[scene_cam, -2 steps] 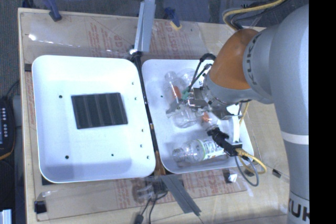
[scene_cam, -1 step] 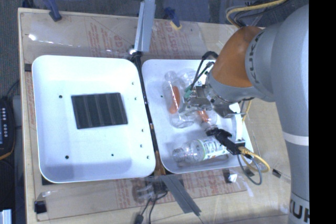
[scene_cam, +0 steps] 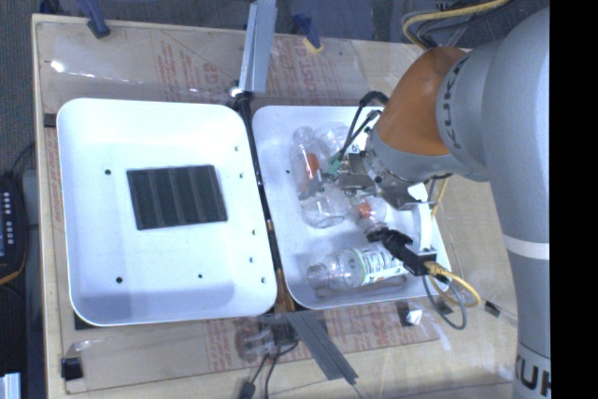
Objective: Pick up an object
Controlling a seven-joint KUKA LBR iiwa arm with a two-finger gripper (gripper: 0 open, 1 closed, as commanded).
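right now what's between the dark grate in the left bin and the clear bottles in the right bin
Bare white floor of the left bin, then the two bins' adjoining rims, seen in the camera view.

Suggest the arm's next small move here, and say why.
Probably a short descent: the gripper hangs over the clear bottles in the right bin, with nothing visibly between its fingers. Another bottle lies near the front wall.
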